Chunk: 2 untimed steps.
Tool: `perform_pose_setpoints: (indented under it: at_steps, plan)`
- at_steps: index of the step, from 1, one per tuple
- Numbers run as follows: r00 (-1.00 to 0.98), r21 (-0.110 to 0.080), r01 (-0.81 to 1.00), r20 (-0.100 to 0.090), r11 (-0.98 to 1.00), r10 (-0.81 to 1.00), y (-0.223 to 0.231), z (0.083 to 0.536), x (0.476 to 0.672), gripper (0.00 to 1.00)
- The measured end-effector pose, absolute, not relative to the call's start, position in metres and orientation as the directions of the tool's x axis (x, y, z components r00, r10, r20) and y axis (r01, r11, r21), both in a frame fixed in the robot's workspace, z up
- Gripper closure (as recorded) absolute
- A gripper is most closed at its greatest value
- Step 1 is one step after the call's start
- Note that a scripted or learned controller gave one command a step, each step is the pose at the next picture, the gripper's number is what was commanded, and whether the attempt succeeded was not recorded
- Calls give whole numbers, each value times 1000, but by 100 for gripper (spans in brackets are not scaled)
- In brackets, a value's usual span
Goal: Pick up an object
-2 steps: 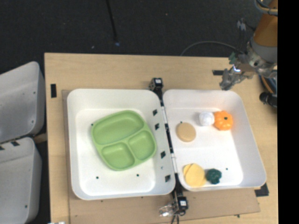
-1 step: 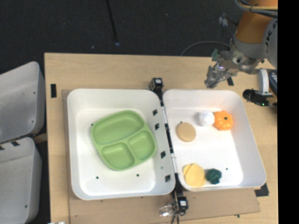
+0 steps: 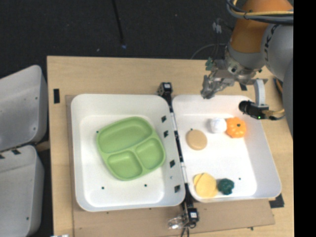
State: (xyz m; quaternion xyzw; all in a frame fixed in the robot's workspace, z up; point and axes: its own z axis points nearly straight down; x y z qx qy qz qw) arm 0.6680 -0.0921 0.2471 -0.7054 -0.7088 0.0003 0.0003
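Observation:
My gripper (image 3: 209,90) hangs over the far edge of the right bin (image 3: 264,169), above bare bin floor, and I see no object between its fingers. In that bin lie a tan round disc (image 3: 197,139), a small white ball (image 3: 216,125), an orange pumpkin-shaped piece (image 3: 236,128), a yellow round piece (image 3: 205,185) and a dark green lump (image 3: 226,186). The nearest objects, the white ball and tan disc, lie well toward the near side from the gripper.
The left bin (image 3: 84,132) holds a green divided tray (image 3: 131,147). A black divider with clips (image 3: 175,147) runs between the bins. A black fitting with a green light (image 3: 252,108) sits at the right bin's far right rim. White panels (image 3: 19,112) stand at the left.

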Motion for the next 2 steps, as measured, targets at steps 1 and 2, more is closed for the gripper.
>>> perform_pose_setpoints:
  at_steps: [1, 2]
  plan:
    - [-6, 0, 1000, 1, 6, 1000, -37, 239, 672, 100]
    - [-6, -1, 1000, 1, 6, 1000, 8, 246, 666, 100]
